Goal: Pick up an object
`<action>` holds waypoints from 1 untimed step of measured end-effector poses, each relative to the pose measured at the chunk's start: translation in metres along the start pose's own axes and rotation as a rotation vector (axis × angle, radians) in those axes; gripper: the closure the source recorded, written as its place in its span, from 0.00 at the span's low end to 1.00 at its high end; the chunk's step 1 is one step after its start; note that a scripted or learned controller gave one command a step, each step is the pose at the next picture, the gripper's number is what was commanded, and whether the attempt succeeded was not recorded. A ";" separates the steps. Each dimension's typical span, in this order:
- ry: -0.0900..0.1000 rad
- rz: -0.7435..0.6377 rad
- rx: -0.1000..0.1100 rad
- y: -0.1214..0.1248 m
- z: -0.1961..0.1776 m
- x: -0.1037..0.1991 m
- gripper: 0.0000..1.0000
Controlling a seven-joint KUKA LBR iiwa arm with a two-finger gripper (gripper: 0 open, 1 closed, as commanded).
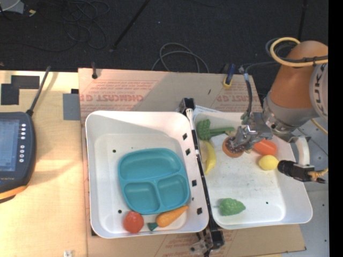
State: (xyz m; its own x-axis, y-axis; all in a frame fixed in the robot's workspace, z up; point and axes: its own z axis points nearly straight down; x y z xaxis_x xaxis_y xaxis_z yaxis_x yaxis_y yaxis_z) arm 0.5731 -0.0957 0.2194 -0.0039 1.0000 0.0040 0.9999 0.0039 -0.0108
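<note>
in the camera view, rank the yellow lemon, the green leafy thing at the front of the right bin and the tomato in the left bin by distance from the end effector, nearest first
From the end effector, low in the right bin's far part:
1. Yellow lemon, just to its right and nearer the camera.
2. Green leafy piece, near the right bin's front edge.
3. Tomato, in the left bin's front corner, beside the teal tray.

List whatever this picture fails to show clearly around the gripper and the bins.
- Gripper: fingers too small and cluttered in the camera view to read their state.
- Brown round thing: partly covered by the gripper, so contact is unclear.
- Carrot: its green end is hidden behind the teal tray.
</note>
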 end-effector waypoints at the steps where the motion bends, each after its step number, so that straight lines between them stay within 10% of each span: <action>1: -0.003 0.001 -0.002 0.002 0.000 -0.002 0.00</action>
State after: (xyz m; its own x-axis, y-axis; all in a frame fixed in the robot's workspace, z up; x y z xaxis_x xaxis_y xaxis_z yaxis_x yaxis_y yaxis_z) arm 0.5749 -0.0978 0.2190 -0.0029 1.0000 0.0008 1.0000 0.0029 -0.0084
